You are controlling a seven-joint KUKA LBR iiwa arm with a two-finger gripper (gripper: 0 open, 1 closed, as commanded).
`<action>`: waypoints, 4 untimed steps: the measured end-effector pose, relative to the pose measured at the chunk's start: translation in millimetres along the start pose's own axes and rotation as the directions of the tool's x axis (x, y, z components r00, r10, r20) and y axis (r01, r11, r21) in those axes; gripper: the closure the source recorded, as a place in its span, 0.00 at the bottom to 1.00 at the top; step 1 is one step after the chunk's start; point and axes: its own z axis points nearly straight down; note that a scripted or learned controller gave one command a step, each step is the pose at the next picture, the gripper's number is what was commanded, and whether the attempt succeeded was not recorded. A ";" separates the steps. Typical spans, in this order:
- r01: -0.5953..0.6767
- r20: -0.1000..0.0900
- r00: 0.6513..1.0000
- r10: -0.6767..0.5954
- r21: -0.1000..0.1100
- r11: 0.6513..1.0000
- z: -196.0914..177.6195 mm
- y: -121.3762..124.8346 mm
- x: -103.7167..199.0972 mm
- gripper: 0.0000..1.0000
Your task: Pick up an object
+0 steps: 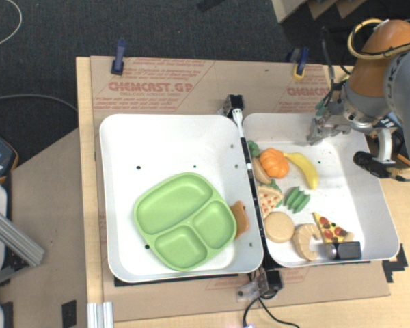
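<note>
The gripper [323, 130] hangs over the far part of the right bin [369, 214], close to its far rim, and nothing is seen between its fingers; how wide they stand cannot be told from this view. The objects lie nearer and to the left of it in the same bin: an orange pumpkin [273, 162] touching a yellow banana [305, 169], a green pea pod [296, 199] just near of them, and a pizza slice [268, 199] beside the bin's left wall. Nearer still are a round cookie [279, 227], a bread slice [305, 241], a second pizza slice [329, 228] and a dark block [347, 250]. In the left bin [164, 142] rests a green divided plate [184, 220], with a small brown piece [240, 217] touching its right edge.
</note>
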 end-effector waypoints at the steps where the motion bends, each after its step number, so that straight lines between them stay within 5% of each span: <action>1: 0.000 -0.007 1.000 0.000 0.011 1.000 8.9 -148.3 93.9 1.00; 2: 0.006 -0.007 1.000 -0.006 0.000 1.000 -95.5 -185.8 157.2 1.00; 3: 0.006 -0.005 1.000 -0.006 0.003 1.000 -131.2 -187.1 213.8 1.00; 4: -0.006 -0.004 1.000 0.006 0.014 1.000 -87.4 -189.1 169.8 1.00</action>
